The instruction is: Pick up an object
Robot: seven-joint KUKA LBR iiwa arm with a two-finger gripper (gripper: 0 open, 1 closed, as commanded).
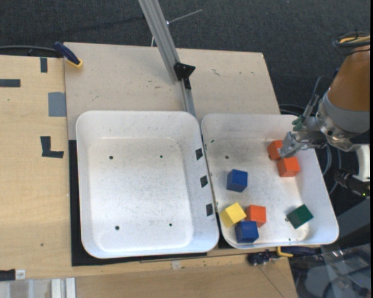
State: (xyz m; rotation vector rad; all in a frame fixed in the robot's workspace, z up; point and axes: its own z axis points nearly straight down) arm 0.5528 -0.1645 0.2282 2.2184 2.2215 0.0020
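Right bin [311, 231]: pincer [287, 149] over two orange blocks [283, 158].

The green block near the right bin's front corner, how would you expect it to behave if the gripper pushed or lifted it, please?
The green block looks like a rigid, flat-faced cube, so it would probably slide rather than roll. It lies close to the right bin's sloping wall, so a push might jam or tilt it there. It seems small, likely light.

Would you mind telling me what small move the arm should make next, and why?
Probably a short, straight descent onto the nearest orange block. The tool sits over the right bin, right beside two orange blocks, the other just below. Nothing is seen between its fingers, so the pick looks undone. Whether the tool is open is unclear.
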